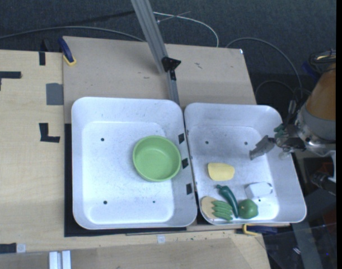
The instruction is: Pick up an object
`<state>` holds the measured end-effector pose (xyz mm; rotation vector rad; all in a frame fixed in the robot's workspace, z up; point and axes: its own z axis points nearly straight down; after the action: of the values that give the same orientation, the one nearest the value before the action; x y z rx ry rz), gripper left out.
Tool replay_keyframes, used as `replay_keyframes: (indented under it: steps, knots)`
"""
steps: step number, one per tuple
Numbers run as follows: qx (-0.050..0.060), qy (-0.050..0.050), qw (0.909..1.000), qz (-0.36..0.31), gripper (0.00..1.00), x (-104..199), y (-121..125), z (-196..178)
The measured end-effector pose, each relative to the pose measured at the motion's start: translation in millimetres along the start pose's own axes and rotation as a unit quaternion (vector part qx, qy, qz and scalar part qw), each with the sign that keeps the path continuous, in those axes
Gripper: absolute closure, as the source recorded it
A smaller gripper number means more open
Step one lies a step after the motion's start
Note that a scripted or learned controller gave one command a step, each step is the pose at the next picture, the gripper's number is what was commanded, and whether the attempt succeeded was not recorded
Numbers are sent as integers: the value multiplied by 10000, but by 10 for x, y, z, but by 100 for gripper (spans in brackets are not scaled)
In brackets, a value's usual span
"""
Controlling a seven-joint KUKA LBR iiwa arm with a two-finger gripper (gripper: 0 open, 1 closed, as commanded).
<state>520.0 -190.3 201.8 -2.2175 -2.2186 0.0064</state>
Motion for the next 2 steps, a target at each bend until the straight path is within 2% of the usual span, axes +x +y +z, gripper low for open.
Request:
replay_keyframes:
  steps: [2]
  knots:
    - [1, 4, 10000, -2, 0, 19, -66, 882]
